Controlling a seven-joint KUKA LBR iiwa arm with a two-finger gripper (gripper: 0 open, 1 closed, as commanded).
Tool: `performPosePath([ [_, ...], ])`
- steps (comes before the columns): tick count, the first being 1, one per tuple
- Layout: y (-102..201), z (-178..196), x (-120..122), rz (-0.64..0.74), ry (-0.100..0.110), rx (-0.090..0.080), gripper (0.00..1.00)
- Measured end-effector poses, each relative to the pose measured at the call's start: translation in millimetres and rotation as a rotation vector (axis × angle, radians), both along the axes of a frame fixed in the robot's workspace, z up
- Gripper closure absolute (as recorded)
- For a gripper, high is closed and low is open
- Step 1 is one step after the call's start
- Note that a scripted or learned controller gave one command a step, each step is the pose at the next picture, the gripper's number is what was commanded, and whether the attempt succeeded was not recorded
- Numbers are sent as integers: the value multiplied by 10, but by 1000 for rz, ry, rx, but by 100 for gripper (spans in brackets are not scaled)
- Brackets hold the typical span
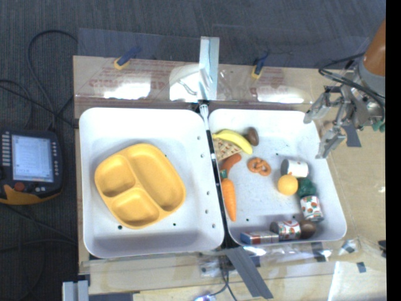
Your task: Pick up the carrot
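At the right bin's (338, 196) near edge sit small cans (289, 229). The carrot (229, 198) lies lengthwise against that bin's left wall, below a sausage (230, 162) and a banana (233, 140). Beyond the far right corner, the gripper (335, 121) hangs with fingers spread, empty. A clean pick likely means crossing the bin and closing across the carrot's width, clear of the wall.

Two white bins (94, 231), one yellow tray (139, 184), one carrot (229, 198), one banana (233, 139).
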State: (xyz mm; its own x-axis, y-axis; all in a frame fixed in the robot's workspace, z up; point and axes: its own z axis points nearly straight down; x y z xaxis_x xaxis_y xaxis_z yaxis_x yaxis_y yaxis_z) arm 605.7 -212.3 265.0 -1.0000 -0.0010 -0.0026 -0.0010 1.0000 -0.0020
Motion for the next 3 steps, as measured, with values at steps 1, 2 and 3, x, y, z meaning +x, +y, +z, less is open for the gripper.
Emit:
performPosePath([
  [1, 409, -945, -401, -8, 8, 3, 0],
  [2, 194, -1736, -540, -137, -12, 1, 0],
  [3, 199, -1619, -516, -135, -18, -4, 100],
])
